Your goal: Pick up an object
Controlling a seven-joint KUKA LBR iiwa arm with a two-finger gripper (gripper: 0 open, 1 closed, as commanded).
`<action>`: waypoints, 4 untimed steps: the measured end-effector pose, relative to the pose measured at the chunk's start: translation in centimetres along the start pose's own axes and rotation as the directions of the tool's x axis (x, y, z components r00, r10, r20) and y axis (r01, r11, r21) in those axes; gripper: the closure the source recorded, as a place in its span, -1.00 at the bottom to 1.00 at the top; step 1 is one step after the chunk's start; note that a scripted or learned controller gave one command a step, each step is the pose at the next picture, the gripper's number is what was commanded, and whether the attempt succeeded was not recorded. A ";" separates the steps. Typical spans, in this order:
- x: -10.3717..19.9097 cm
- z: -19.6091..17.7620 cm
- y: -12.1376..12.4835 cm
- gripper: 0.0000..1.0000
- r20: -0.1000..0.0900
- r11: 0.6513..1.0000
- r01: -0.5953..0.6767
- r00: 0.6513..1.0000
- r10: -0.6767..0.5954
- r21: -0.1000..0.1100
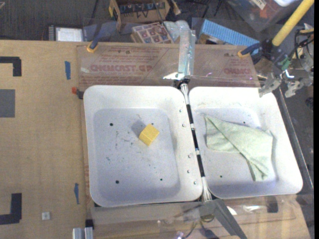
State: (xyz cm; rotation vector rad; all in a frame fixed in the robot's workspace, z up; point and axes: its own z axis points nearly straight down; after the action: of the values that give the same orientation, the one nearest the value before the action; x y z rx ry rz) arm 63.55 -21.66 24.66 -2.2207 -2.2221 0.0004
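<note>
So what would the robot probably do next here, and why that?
Probably swing the gripper in over one bin and lower toward an object. It sits at the far right corner, outside the bins, holding nothing. The yellow block lies alone in the left bin, small and apart from the walls, so it looks an easier target than the crumpled green cloth in the right bin.

A tan bench (40, 148) carries black marks and blue tape bits (67, 69). Along its far edge lie clutter, cables and a blue corrugated sheet (227, 34).
</note>
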 end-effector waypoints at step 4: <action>8.4 2.7 -14.9 -1.00 0.003 0.953 0.302 0.953 -0.302 -0.004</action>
State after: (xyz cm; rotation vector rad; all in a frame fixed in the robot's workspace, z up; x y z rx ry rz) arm 48.64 -13.29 21.94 -1.8573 -2.5394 -0.0018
